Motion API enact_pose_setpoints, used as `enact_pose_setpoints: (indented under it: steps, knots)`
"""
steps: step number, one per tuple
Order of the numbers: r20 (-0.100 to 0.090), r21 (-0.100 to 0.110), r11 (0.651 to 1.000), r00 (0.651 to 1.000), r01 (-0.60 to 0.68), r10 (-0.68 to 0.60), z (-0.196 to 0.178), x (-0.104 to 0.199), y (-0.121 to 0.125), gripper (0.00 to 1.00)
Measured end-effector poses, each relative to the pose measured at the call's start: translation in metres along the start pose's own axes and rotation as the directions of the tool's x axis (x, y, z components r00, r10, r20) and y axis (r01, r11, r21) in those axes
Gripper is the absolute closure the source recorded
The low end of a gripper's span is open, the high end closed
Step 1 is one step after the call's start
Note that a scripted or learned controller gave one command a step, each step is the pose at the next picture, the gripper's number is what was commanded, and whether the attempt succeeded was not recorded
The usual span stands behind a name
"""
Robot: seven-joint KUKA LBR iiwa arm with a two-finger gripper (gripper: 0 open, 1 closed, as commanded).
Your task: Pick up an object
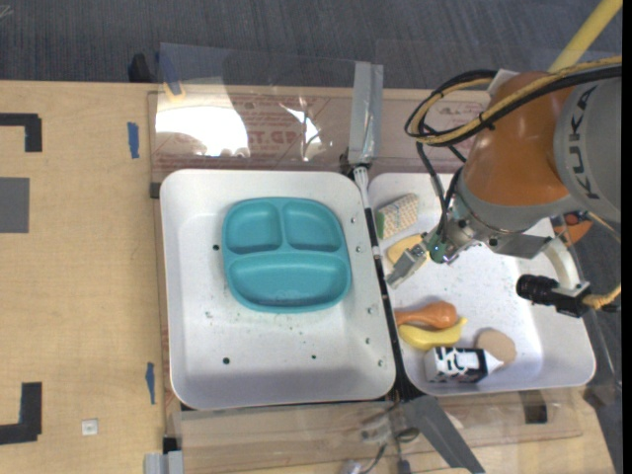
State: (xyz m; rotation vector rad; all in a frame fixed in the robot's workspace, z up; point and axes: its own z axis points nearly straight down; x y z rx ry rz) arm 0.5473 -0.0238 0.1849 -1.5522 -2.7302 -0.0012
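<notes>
The gripper (427,253) is hovering over the right bin (568,358), directly above a yellow block (402,249). Whether it is grasping cannot be told. Crowding against the bin wall is risking a slip.

The desk (69,294) is tan, with black corner marks (25,131) and strips of blue tape (132,139) at its left. A sheet of clear plastic (257,107) lies behind the bins. Dark grey carpet (247,8) runs along the top.
</notes>
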Motion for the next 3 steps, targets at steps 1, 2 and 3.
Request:
enact_pose_setpoints:
  steps: [1,2,3]
  knots:
    - [0.002,-0.002,0.983,0.983,-0.186,0.186,0.0,-0.019,-0.008,0.0]
    - [0.001,0.0,1.0,1.0,0.027,-0.027,0.0,-0.015,-0.011,0.0]
    - [0.007,-0.003,0.863,0.863,0.505,-0.505,-0.001,-0.066,0.068,0.0]
